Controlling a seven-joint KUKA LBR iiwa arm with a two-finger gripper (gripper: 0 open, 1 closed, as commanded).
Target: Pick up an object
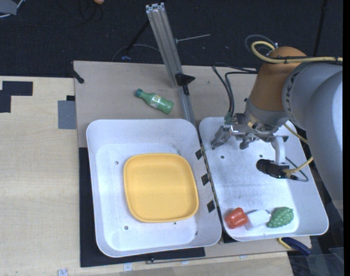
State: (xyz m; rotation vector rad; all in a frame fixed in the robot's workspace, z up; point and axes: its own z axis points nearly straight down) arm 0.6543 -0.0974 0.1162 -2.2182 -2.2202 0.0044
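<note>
- A glossy red pepper-shaped toy [236,217], a small white block [257,218] and a knobbly green bunch-of-grapes toy [280,217] lie in a row, touching, along the near edge of the shallow white right bin [243,180].
- The metal two-finger gripper [231,138] hangs over that bin's far end, well apart from the toys, fingers spread with nothing between them.
- A smooth yellow rounded-square plate [161,187] lies flat in the white left bin [103,154].
- A small green plastic bottle [154,100] lies on its side on the pale bench [106,91] beyond the bins.
</note>
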